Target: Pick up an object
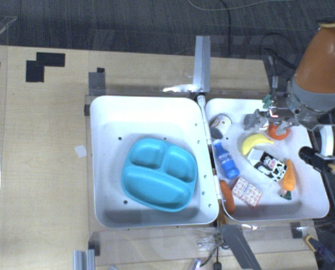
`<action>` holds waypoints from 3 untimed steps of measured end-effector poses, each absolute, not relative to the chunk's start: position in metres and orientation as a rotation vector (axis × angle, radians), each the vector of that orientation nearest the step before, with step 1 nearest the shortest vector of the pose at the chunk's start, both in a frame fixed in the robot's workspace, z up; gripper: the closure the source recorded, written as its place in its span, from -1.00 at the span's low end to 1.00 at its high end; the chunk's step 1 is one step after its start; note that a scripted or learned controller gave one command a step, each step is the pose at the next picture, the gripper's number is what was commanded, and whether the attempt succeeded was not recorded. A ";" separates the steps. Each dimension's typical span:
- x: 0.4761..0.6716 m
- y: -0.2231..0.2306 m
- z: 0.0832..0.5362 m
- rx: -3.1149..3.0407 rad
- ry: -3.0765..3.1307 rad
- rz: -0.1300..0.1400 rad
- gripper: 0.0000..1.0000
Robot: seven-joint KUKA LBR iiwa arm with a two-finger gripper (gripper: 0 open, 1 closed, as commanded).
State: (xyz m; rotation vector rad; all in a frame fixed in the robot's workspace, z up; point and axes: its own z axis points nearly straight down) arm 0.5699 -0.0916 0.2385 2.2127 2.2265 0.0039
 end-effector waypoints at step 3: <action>0.547 -0.056 0.345 1.842 2.536 0.006 1.00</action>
